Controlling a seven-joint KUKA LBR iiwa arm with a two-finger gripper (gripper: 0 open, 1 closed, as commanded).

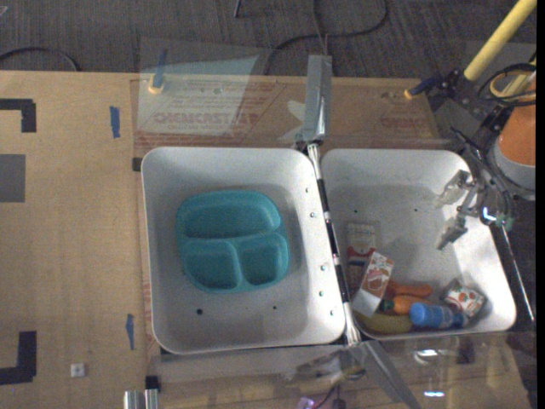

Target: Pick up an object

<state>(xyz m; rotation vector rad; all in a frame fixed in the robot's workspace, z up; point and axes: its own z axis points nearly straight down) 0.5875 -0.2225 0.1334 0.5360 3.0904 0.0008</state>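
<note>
My gripper [444, 220] hangs over the right side of the right bin [400, 173], its two fingers spread open with nothing between them. The objects lie along that bin's near edge, below and left of the gripper. They are a flat small carton [360, 244], a tilted red-and-white carton [375, 281], an orange carrot [411, 290], a yellow banana [383, 322], a blue bottle [434, 315] and a small red-and-white pack [464, 299].
The left bin [162, 228] holds a teal divided plate [232, 239]. A metal divider [317, 100] runs between the bins. The arm's orange band [521, 139] and cables sit at the right edge. The right bin's far half is bare white floor.
</note>
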